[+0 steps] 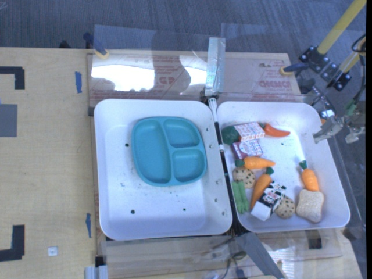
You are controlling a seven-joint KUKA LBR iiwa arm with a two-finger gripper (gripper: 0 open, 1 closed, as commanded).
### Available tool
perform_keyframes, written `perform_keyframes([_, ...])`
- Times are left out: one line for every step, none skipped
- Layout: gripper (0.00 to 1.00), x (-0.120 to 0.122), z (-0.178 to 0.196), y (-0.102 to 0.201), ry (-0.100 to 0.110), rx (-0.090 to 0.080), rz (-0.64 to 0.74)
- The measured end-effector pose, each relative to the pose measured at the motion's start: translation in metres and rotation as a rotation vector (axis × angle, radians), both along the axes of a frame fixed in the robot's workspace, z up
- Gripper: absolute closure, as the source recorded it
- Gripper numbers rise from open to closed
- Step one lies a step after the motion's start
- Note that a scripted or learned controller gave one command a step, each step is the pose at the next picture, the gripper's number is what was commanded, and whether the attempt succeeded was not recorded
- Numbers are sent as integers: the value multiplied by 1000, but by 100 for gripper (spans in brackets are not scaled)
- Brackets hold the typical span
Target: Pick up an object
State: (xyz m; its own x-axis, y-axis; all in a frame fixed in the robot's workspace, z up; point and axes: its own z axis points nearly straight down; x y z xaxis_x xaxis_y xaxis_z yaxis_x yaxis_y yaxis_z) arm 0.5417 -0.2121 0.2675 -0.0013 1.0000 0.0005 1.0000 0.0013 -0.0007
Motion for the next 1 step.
perform_keyframes([0, 13, -155, 33, 12, 2, -188])
